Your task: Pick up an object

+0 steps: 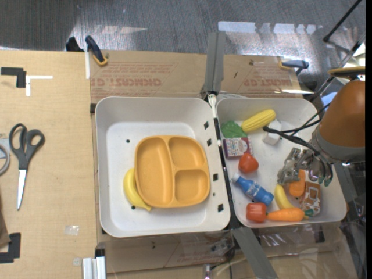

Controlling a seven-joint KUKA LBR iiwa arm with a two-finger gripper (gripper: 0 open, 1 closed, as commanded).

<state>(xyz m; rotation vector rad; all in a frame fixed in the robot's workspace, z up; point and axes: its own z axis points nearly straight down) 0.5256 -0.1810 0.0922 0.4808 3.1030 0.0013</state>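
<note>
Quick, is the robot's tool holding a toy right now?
Tool: down in the right bin among the toys; open, shut or holding cannot be told.

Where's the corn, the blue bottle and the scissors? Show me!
corn [258,120], camera view, middle of the cob
blue bottle [254,190], camera view, middle of its body
scissors [24,151], camera view, where the blades cross below the handles

Camera: single, fixed above counter | looks down at slant | mid-range, both bins in frame | arm enters from right
</note>
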